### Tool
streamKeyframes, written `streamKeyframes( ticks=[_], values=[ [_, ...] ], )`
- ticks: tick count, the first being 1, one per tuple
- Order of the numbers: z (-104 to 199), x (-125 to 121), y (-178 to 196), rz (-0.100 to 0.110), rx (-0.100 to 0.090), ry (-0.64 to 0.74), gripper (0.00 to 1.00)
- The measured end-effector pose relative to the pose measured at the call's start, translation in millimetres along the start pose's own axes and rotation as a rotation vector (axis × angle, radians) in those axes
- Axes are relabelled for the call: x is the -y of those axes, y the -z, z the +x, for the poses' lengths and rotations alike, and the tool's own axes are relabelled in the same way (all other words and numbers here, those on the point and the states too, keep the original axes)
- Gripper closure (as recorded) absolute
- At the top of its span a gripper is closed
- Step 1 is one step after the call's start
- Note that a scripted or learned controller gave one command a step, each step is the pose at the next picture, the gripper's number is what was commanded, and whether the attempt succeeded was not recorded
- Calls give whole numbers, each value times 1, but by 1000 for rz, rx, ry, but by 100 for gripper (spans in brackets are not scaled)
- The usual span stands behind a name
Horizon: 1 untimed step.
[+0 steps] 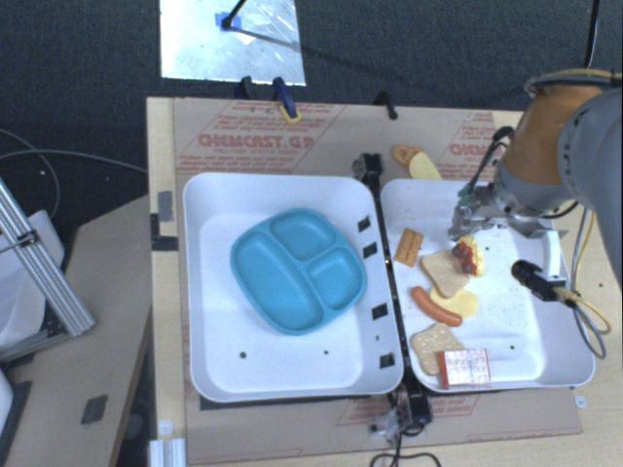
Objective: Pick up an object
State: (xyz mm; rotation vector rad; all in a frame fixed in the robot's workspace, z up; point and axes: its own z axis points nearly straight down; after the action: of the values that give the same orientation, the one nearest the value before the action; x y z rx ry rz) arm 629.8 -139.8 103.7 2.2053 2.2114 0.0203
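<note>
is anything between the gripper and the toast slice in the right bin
Nothing visible separates them: the gripper hangs just above the toast slice. A small red and yellow toy lies against the toast's right edge, crowding it.

One fixed camera looks down aslant from above on both bins [292,188].

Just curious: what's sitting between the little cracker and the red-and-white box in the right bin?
In the camera view, a sausage lies between the cracker and the box.
</note>
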Motion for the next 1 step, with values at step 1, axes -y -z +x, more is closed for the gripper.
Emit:
streamKeyframes(
  ticks=[1],
  values=[
    [-72, 23, -19, 21, 0, -7, 100]
  ],
)
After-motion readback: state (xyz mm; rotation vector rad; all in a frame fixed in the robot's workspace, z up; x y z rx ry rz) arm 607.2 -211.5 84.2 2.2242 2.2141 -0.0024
